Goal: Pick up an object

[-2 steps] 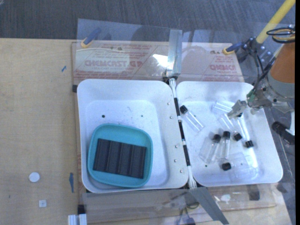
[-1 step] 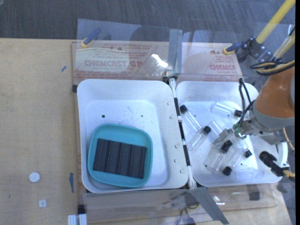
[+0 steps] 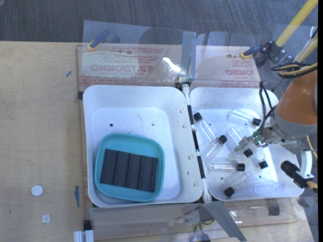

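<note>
- Gripper [image 3: 255, 141] sits low in the right bin [image 3: 217, 97], among clear vials with black caps; its opening I cannot tell.
- Nearest vial [image 3: 237, 138] lies just left of it, unlifted.
- Pickup looks not yet done.

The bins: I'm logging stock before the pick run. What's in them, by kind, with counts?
Clear vials with black caps, right bin: about 7; they overlap and the arm covers some, e.g.
Teal tray, left bin: 1
Black ridged insert in the tray: 1
Total: about 9
</note>
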Action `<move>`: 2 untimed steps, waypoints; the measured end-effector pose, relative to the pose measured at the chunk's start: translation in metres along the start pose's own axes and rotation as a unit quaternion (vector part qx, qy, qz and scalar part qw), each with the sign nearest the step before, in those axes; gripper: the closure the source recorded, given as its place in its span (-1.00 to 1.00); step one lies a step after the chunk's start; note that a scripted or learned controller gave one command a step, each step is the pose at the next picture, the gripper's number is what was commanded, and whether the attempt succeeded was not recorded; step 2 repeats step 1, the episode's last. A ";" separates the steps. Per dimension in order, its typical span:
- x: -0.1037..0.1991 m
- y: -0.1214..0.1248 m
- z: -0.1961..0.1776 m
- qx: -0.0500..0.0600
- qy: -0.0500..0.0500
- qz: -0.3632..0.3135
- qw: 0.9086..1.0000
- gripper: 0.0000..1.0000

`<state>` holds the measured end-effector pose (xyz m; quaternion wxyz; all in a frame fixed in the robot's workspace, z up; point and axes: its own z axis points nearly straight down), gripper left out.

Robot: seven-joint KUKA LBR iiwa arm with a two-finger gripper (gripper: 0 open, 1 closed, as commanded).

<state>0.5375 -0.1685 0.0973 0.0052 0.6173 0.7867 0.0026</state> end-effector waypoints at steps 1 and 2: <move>0.039 0.058 -0.094 0.005 0.002 -0.015 1.000 1.00; 0.039 0.058 -0.094 0.005 0.002 -0.015 1.000 1.00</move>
